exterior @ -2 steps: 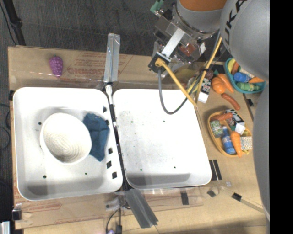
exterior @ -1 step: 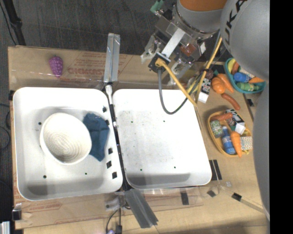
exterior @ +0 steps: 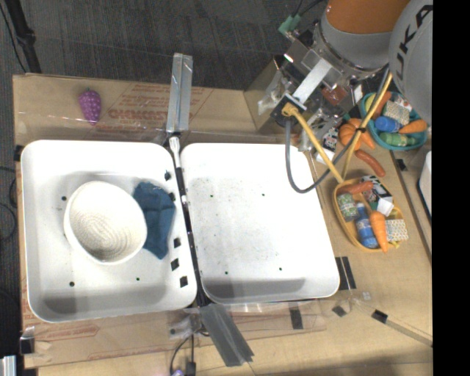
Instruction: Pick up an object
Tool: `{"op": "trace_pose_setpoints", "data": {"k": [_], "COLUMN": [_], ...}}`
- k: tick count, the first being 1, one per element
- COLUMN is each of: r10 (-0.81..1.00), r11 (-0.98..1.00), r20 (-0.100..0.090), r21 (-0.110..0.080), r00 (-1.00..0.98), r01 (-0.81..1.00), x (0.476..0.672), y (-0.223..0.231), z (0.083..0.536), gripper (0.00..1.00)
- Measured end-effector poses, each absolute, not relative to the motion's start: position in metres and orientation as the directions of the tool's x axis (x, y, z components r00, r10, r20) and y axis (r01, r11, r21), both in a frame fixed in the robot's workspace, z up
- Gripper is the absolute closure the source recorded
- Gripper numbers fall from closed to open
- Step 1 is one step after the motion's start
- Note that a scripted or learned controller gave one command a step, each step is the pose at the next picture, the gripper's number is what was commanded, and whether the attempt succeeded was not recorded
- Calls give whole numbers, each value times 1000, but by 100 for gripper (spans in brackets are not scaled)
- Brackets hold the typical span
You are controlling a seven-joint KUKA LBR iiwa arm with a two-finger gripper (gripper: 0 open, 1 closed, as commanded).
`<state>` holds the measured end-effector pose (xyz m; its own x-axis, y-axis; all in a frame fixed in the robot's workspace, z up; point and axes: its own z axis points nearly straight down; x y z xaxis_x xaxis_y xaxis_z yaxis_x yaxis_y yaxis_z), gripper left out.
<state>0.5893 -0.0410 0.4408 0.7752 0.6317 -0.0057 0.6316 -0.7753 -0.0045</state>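
A: Where does the end effector [exterior: 302,103] sit?

B: It hangs at the top right, past the far right corner of the right bin [exterior: 257,228], over the surface [exterior: 220,110]. A tangle of cables and brackets covers it, so one cannot tell whether it is open or closed. A yellow hose [exterior: 317,150] and a dark cable [exterior: 294,172] droop from it over that bin's right edge.

A: And the arm?

B: The orange band [exterior: 363,15] shows at the top edge, above the wrist.

A: What could it pick up?

B: The left bin [exterior: 44,294] holds a white woven cap [exterior: 106,220], with a blue cloth [exterior: 158,217] touching its right side. A purple berry-like toy [exterior: 90,105] lies on the surface behind the left bin.

A: Anything else nearby?

B: Two small baskets of toy food, one yellow [exterior: 367,213] just beside the right bin, one blue [exterior: 396,125] further back
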Motion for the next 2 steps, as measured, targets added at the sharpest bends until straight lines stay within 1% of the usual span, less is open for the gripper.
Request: {"op": "trace_pose_setpoints", "data": {"k": [1, 2], "r10": [603, 485], "r11": [-798, -874], "r20": [-3, -3], "r21": [-4, -2], "r00": [798, 874], "r01": [603, 485], "x": [551, 557], "y": [-118, -205], "z": [441, 441], "gripper": [0, 0]}}
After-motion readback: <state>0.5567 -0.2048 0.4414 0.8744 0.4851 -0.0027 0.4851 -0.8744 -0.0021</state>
